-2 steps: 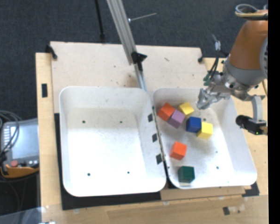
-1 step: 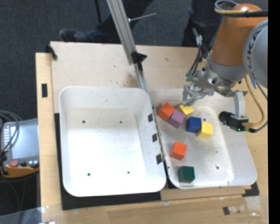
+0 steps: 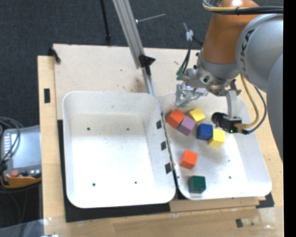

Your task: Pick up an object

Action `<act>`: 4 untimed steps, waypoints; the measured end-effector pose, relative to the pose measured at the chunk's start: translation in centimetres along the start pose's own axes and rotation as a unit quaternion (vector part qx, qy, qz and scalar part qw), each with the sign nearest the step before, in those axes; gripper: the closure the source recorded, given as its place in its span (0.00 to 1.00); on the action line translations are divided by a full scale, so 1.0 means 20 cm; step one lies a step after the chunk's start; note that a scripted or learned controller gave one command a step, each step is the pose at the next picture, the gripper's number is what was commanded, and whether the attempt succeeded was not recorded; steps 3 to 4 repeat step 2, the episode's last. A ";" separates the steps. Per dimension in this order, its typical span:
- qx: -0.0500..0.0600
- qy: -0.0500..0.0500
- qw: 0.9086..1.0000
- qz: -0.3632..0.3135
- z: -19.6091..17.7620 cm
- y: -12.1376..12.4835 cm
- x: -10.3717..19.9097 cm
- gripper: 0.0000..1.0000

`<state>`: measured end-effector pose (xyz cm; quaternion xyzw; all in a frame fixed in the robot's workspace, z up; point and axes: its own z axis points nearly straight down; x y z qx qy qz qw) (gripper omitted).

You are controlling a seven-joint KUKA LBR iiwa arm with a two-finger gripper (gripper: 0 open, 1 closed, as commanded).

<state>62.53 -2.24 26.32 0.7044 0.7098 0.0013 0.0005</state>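
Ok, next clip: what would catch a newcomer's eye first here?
Probably the big grey arm with its orange band coming in from the right, its pincer hanging above the right bin. Then the bright cubes there: an orange cube, purple cube, blue cube and others clustered beneath it.

orange cube (image 3: 175, 118) lying tilted, touching purple cube (image 3: 187, 125) | yellow cube (image 3: 197, 114) sitting just behind them | blue cube (image 3: 204, 131) touching second yellow cube (image 3: 217, 137) | second orange cube (image 3: 188, 159) sitting apart, nearer front | green cube (image 3: 197, 184) resting at front edge | all lying in the right bin (image 3: 246, 174)
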 end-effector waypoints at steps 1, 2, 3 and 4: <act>0.000 0.000 1.000 0.000 0.02 0.03 0.31 1.00; 0.001 -0.001 1.000 0.001 0.06 0.04 0.52 1.00; 0.001 -0.001 1.000 0.001 0.06 0.04 0.52 1.00; 0.001 -0.001 1.000 0.001 0.06 0.04 0.52 1.00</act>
